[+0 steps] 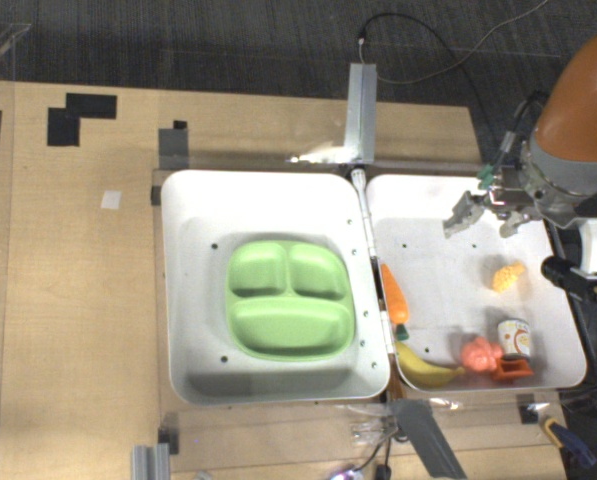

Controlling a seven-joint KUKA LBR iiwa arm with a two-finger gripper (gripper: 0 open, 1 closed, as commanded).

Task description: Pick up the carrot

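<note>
The carrot (392, 294), orange with a green tip, lies along the left wall of the right bin (428, 218), pointing toward the front. My gripper (486, 218) hangs over the back of the right bin, well behind and to the right of the carrot. Its fingers (460, 217) are spread open with nothing between them.
A yellow banana (424, 368) lies just in front of the carrot. A pink toy (477, 353), a small can (515, 336) and an orange piece (514, 371) crowd the front right corner. A yellow lump (508, 276) sits mid-right. The left bin (193, 218) holds a green divided plate (290, 298).
</note>
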